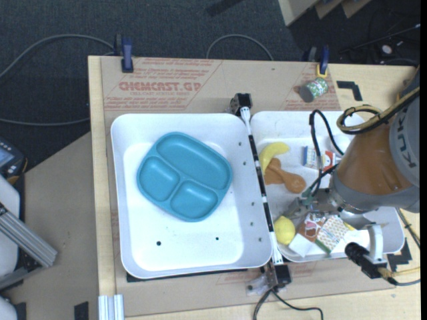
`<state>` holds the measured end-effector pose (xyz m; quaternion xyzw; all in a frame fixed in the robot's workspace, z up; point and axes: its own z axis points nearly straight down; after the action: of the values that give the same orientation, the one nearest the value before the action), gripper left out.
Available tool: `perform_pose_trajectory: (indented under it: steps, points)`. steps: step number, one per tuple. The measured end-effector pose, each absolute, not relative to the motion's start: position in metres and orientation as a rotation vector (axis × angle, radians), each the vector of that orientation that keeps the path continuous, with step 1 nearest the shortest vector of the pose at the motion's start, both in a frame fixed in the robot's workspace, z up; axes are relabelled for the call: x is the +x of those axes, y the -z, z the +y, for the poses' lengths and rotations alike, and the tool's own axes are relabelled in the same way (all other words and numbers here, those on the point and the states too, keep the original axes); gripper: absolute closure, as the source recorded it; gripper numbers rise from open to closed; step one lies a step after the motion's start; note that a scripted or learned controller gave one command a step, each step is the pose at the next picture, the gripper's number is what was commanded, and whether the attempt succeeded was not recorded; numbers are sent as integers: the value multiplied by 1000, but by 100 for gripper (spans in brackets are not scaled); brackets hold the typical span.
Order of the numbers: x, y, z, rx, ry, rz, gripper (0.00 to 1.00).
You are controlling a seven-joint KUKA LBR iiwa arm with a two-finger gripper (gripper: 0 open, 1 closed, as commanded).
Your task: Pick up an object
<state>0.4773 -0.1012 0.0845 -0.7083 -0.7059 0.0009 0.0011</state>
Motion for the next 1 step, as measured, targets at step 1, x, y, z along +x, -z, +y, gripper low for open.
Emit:
perform_pose_trajectory:
  steps: [1]
  points:
    - [525, -85, -106, -2223, 3, -2227, 0]
